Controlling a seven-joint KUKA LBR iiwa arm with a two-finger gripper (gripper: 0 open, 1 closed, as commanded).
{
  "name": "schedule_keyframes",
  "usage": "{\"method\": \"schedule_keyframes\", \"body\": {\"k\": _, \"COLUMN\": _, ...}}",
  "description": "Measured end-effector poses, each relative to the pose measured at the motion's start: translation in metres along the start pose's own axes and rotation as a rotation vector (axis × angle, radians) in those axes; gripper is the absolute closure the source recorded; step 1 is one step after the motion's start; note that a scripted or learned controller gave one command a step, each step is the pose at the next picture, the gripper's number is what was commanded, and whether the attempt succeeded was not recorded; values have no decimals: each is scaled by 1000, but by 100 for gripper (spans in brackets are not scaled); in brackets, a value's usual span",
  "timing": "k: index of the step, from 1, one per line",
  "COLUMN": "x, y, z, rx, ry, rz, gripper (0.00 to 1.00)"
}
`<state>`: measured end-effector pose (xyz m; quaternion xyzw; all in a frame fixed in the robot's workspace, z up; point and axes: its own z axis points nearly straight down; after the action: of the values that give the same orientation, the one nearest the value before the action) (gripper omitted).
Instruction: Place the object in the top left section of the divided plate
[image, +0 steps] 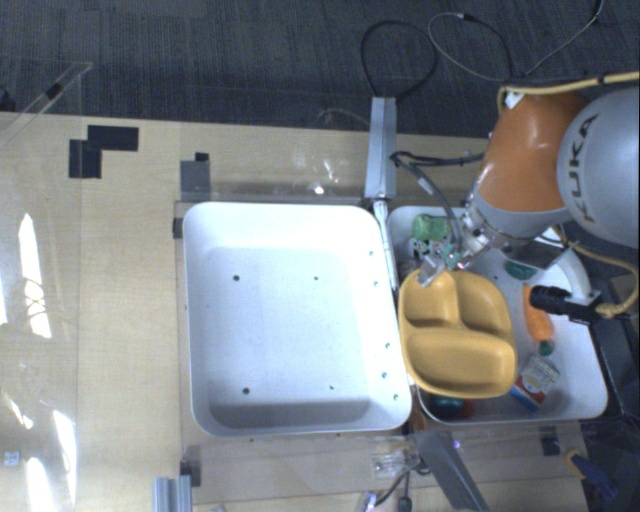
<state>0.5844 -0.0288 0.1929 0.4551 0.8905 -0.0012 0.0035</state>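
A yellow divided plate (462, 372) lies in the right bin (590, 395), leaning over that bin's left edge. It has two small sections at the top and one large section below. My gripper (436, 268) hangs at the upper rim of the plate's top left section, under the grey and orange wrist. A small green object (431, 228) lies just above the gripper in the bin's top left corner. Whether anything is held there is too small to tell.
The left bin (285, 320) is a wide white tray beside the plate. In the right bin lie an orange item (539, 325), a teal item (520, 268) and a clear packet with blue (537, 378). A dark item (449, 407) peeks from under the plate.
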Motion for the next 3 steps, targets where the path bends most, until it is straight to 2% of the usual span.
{"method": "schedule_keyframes", "body": {"k": 1, "x": 1, "y": -39, "z": -18, "rx": -6, "ry": -1, "rz": -20, "gripper": 100}}
{"method": "schedule_keyframes", "body": {"k": 2, "x": -14, "y": -126, "z": 31, "rx": -8, "ry": -4, "rz": -150, "gripper": 100}}
{"method": "schedule_keyframes", "body": {"k": 3, "x": -79, "y": -134, "z": -16, "rx": -5, "ry": 0, "rz": -129, "gripper": 100}}
